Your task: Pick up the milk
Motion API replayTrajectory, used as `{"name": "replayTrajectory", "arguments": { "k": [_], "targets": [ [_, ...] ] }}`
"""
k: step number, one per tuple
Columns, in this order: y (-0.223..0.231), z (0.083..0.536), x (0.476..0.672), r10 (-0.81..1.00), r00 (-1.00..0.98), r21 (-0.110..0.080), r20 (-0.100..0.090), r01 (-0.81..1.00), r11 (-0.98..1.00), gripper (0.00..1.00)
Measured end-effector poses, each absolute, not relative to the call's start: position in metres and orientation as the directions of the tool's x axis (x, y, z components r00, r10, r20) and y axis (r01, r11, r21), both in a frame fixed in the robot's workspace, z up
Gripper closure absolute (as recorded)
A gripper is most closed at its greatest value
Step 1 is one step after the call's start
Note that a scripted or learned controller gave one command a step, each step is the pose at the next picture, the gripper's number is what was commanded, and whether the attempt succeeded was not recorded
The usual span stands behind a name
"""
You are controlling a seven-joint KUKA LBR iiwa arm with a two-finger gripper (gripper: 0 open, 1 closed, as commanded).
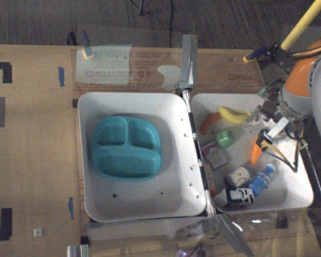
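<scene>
The milk, which I take to be the small black-and-white carton (241, 196), lies at the near edge of the right white bin (297, 194), close to its bottom-left corner. The label is too small to read, so this identification is a judgement.

The gripper (268, 134) hangs over the upper right part of the same bin. Cables and wrist hardware hide its tip, so I cannot tell whether it is spread or pressed together, and nothing can be seen held in it.

From the gripper, the carton lies toward the near rim and slightly to the view's left. Its long axis runs roughly left to right.

The blue plastic bottle (259, 181) and the short tan-and-white can (238, 175) lie just beside the carton, on the side facing the gripper. They are likely to crowd a descent.

The orange carrot-shaped toy (256, 153) lies right under the gripper. The yellow banana (232, 115), green cup (223, 138) and flat pinkish box (216, 157) lie farther left.

The teal divided plate (127, 147) is in the left bin.
</scene>
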State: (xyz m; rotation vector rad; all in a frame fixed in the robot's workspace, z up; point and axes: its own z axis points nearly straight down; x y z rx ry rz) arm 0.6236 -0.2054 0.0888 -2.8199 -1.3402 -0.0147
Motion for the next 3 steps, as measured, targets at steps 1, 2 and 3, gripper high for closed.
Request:
{"name": "replayTrajectory", "arguments": {
  "k": [1, 2, 3],
  "targets": [
    [-0.201, 0.087, 0.655, 0.838, 0.546, -0.020, -0.003, 0.837, -0.546, 0.00],
    [-0.177, 0.086, 0.658, 0.884, 0.468, -0.013, -0.014, 0.883, -0.468, 0.00],
    [-0.202, 0.086, 0.663, 0.791, 0.612, -0.045, -0.009, 0.790, -0.611, 0.00]
  ]
}}
